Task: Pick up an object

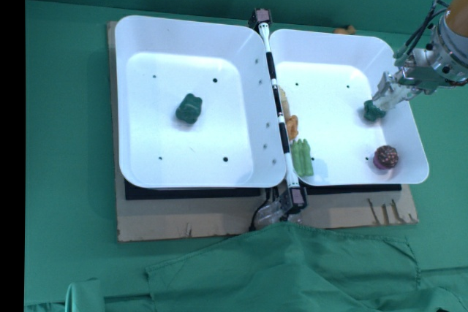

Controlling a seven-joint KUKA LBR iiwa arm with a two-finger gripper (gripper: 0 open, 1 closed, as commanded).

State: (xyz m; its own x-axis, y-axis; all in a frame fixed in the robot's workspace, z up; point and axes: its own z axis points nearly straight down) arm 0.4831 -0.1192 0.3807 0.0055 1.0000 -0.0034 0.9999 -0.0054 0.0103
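- Dark green and lumpy, a small object (374,112) is lying near the right wall of the right bin (329,47), about halfway along it.
- The gripper (381,103) is reaching in over that bin's right rim and is meeting the small object at its tip; whether it is clenched on the piece or loose around it cannot be told from this slant.
- A round maroon berry-like piece (386,156) is sitting in the same bin's near right corner, well apart from the gripper.
- A light green ridged piece (302,157) is lying against the bin's left wall, with an orange piece (292,126) just beyond it.
- A second dark green lump (189,108) is resting near the middle of the left bin (146,36).
- Both bins are sitting on a brown cardboard sheet (183,226) over green cloth (66,157).
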